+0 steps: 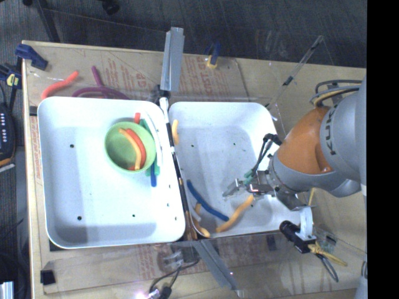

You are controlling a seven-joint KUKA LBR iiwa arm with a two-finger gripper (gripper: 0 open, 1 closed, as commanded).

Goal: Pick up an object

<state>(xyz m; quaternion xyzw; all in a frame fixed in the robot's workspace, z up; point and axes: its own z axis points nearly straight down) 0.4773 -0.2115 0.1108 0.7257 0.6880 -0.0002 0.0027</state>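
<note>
My gripper (240, 189) hangs low over the lower right part of the right bin (218, 120), with the arm's orange band behind it. A curved orange piece (234, 218) lies just below it, its upper end close under the gripper; I cannot tell whether they touch. A curved blue piece (202, 201) lies to the gripper's left on the bin floor. A small yellow piece (175, 131) rests at the bin's upper left wall.
The left bin (75, 204) holds a green bowl (128, 147) with red, orange and yellow strips in it, and a blue stick (153, 176) beside it. Loose orange and purple pieces (68, 83) lie on the bench behind that bin.
</note>
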